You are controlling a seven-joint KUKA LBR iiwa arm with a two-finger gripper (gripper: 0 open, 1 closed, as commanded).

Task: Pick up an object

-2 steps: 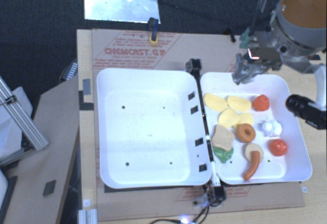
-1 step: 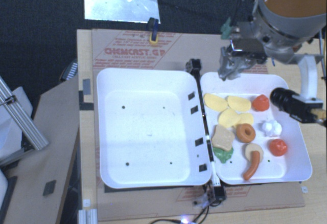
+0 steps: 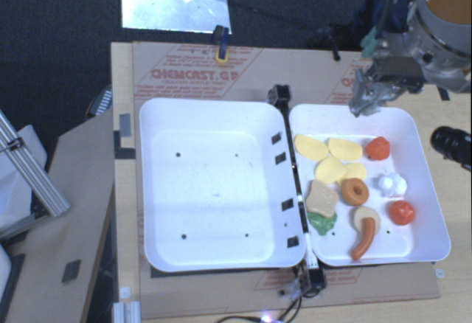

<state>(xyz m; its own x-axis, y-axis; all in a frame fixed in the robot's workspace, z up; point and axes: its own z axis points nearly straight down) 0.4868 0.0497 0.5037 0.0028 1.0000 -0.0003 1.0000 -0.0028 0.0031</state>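
Red and nearest the tool, a small tomato (image 3: 377,147) lies in the right-hand bin (image 3: 424,167), at its far side, just below and slightly right of the gripper (image 3: 363,104), which hangs over the bin's far rim. How its jaws stand I cannot tell. The other toy foods, among them yellow slices (image 3: 328,148), a doughnut (image 3: 355,191) and a sausage (image 3: 363,240), lie nearer the camera, so the shortest reach is probably straight down and a little toward the viewer.
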